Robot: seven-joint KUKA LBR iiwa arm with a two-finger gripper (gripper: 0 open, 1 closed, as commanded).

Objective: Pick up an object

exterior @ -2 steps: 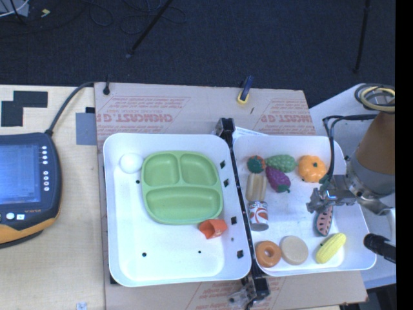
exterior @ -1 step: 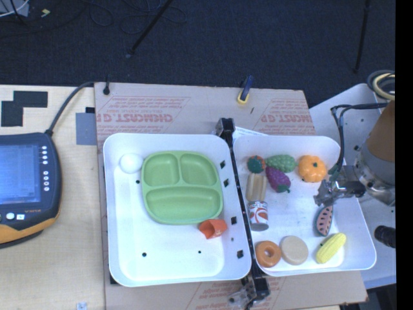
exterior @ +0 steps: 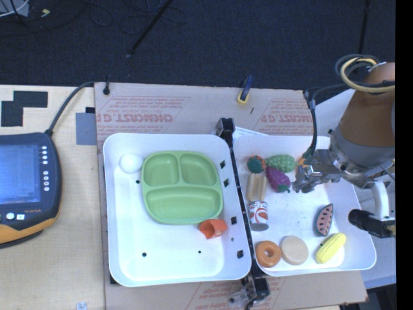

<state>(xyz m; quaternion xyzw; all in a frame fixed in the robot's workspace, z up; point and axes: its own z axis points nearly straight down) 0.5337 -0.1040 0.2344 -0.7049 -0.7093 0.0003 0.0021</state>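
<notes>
My gripper [exterior: 305,178] hangs low over the right bin [exterior: 361,260], just right of a purple eggplant [exterior: 277,179]. Close by lie a green bumpy vegetable [exterior: 281,162], a small teal-topped fruit [exterior: 256,165], a tan cylinder [exterior: 255,187] and a red and white can [exterior: 258,215]. Further toward the front are a watermelon slice [exterior: 324,219], a yellow corn cob [exterior: 330,248], a beige disc [exterior: 294,250] and a donut [exterior: 268,254]. Nothing visibly hangs from the gripper.
The left bin [exterior: 122,250] holds a green divided plate [exterior: 182,187], a white ball [exterior: 131,163] and an orange piece [exterior: 213,227]. A black divider [exterior: 237,192] separates the bins. A control pendant [exterior: 26,186] lies far left. The arm [exterior: 368,118] stands at the right.
</notes>
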